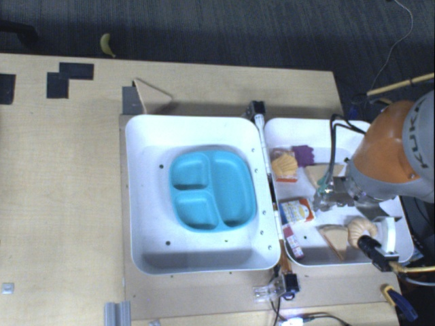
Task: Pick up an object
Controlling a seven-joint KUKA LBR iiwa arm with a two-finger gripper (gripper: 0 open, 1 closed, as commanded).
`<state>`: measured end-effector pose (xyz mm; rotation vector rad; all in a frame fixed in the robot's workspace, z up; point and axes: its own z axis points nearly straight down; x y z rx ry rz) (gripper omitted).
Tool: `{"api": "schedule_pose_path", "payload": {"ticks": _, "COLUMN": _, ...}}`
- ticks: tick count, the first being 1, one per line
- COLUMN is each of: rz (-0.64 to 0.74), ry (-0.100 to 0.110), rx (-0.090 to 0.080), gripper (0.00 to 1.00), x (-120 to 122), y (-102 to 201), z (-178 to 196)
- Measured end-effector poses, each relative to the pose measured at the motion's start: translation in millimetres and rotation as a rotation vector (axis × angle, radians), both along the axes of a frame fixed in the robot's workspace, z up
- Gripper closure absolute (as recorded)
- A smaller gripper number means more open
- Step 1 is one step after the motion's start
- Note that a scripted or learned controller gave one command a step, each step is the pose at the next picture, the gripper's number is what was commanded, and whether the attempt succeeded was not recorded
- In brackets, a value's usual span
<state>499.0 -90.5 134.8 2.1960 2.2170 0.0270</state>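
A wooden bench (68,182) seen from above holds two shallow white bins side by side. The left bin (146,182), at centre frame, contains a turquoise divided tray (212,189) lying flat. The right bin (285,131), at the right of the frame, holds a jumble of small things: a purple item (302,155) near its top, a tan ridged piece (284,165) beside it, a red and white packet (297,211) at its middle, and what may be a shell (359,231) lower right. The grey arm with its orange band (384,148) reaches in from the right. Its gripper (325,197) sits low over the bin's middle, just right of the packet; whether it is apart or together cannot be told.
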Motion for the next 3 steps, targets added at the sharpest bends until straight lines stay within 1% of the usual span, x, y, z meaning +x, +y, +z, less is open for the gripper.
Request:
{"api": "schedule_pose_path", "payload": {"ticks": 1, "rz": -0.001, "ry": 0.000, "rx": 0.000, "gripper": 0.00, "x": 0, "y": 0, "z": 0}}
{"api": "schedule_pose_path", "payload": {"ticks": 2, "rz": -0.006, "ry": 0.011, "rx": 0.005, "gripper": 0.00, "x": -7, "y": 9, "z": -45}}
{"api": "schedule_pose_path", "payload": {"ticks": 3, "rz": -0.005, "ry": 0.001, "rx": -0.001, "gripper": 1.00, "x": -4, "y": 7, "z": -32}}
